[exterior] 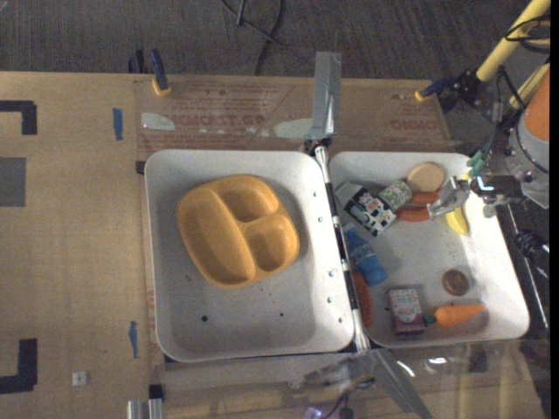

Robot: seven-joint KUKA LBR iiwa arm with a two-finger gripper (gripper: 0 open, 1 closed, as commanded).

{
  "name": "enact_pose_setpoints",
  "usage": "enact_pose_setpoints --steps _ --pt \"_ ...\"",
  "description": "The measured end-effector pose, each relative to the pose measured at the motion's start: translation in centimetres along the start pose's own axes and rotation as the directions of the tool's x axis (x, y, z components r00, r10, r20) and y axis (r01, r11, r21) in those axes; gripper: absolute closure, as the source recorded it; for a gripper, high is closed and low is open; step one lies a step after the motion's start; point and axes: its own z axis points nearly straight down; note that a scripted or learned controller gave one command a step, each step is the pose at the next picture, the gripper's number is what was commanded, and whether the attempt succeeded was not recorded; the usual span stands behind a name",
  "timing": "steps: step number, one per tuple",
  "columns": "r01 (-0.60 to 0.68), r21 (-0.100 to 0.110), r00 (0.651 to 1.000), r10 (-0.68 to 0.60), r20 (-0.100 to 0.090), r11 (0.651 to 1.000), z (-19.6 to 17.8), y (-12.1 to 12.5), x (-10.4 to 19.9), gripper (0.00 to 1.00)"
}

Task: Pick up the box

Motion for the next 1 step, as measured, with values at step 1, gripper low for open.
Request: enact_pose_setpoints --steps 1 --pt "0.12 0.001 0.993 -0.12 -0.001 0.993 11.25 -3.88 0.69 0.0"
